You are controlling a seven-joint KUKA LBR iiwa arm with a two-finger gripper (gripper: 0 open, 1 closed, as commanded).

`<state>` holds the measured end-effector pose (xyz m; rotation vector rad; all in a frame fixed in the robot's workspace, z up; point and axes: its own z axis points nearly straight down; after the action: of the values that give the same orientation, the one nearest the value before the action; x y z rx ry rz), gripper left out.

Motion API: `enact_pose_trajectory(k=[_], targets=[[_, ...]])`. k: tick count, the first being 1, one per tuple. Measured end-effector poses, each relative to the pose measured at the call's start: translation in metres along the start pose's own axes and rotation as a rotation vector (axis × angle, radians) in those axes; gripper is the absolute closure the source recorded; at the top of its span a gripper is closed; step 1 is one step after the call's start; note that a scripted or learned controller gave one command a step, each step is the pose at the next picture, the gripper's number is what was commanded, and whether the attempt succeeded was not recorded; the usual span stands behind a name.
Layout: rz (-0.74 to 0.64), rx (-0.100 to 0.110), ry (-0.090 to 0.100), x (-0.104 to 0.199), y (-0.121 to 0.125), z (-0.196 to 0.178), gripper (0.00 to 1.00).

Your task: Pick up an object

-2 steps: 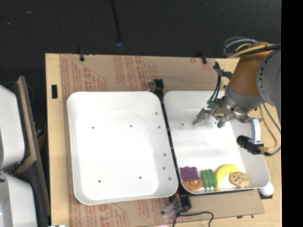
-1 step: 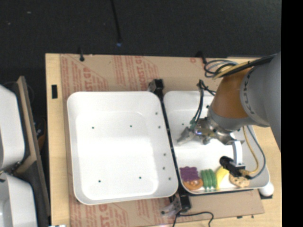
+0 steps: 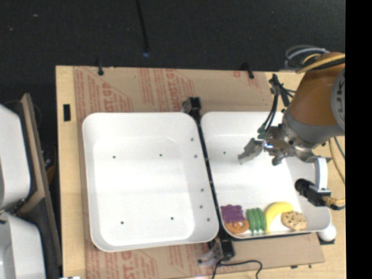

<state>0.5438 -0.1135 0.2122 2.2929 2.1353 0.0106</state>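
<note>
White plastic dominates: two shallow bins side by side on the desk [image 3: 75, 97], the left bin [image 3: 99, 132] and the right bin [image 3: 232, 124] meeting at a dark central divider. Next in size, the grey arm [image 3: 317, 106] with its orange band reaches in from the right and hangs over the upper middle of the right bin. The tool [image 3: 260, 151] sits at its end, fingers spread apart and pointing left and down, with nothing between them; it looks well above the bin floor, though height is hard to judge from this slant. Candidate objects lie in a row against the near wall of the right bin, well apart from the tool: a yellow banana [image 3: 278, 211], a purple grape bunch [image 3: 233, 214] resting on something orange, a green piece [image 3: 255, 221], and a cookie [image 3: 293, 220]. They touch or nearly touch each other. Judgement: the approach step is in hand. To do it well, travel toward the near wall, pick an end item such as the cookie or banana, align the fingers across its narrow axis, keep clear of the wall, descend fully, then close.
</note>
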Motion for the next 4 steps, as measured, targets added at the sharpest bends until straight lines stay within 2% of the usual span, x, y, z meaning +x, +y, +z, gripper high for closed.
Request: enact_pose_trajectory(k=[1,2,3,4], targets=[[-0.07,0.012,0.0,-0.019,0.009,0.041,0.0],[-0.07,0.003,0.0,-0.029,0.012,-0.035,0.0],[-0.071,0.013,0.001,-0.027,0.009,0.005,0.0],[-0.07,0.015,0.001,-0.03,0.021,0.074,0.0]])
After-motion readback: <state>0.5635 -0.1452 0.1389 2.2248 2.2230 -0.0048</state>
